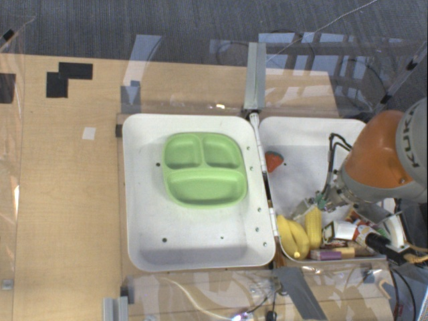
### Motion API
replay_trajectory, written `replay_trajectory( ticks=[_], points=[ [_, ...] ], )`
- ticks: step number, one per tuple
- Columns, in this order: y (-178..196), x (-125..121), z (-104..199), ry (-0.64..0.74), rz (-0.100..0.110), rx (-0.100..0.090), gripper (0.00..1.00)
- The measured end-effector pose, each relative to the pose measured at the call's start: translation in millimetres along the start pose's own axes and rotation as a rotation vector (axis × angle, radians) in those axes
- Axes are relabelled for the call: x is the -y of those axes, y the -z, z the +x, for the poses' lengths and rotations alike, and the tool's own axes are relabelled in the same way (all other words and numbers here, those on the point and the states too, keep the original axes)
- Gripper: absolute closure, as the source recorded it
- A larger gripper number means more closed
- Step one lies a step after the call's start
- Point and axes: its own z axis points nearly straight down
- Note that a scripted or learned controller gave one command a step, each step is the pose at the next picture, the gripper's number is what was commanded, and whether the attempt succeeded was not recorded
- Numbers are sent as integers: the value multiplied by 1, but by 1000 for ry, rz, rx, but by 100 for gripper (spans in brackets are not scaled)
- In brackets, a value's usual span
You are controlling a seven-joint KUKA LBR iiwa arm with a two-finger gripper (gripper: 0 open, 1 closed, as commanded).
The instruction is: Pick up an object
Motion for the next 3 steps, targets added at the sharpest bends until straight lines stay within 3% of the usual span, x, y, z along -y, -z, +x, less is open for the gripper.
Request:
replay_trajectory(
  ticks=[1, 2, 3],
  points=[
    [9, -2, 1, 0, -1, -6, 100],
    [91, -101, 27, 16, 15, -8, 100],
    [89, -128, 54, -100, 19, -7, 100]
  ],
)
